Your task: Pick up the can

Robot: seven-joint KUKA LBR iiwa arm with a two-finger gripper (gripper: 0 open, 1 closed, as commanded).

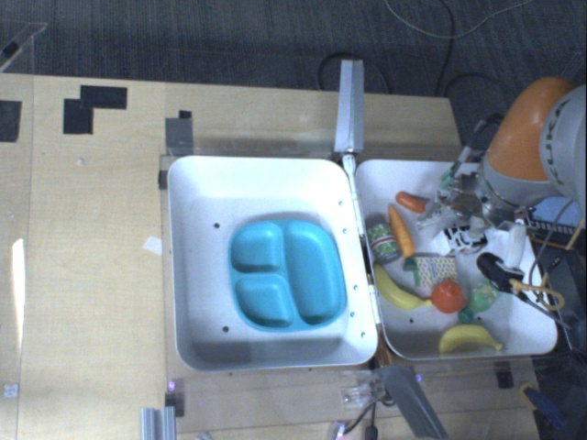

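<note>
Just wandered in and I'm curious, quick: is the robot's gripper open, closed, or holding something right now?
Gripper: cannot be told, open or closed; it is over the right bin.

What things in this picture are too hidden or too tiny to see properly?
All in the camera view:
- The can: too small and blurry to read its label.
- The right bin: its right side is covered by the arm.
- The arm: cut off by the picture's right edge.
- The green thing beside the tomato: too small to name.
</note>
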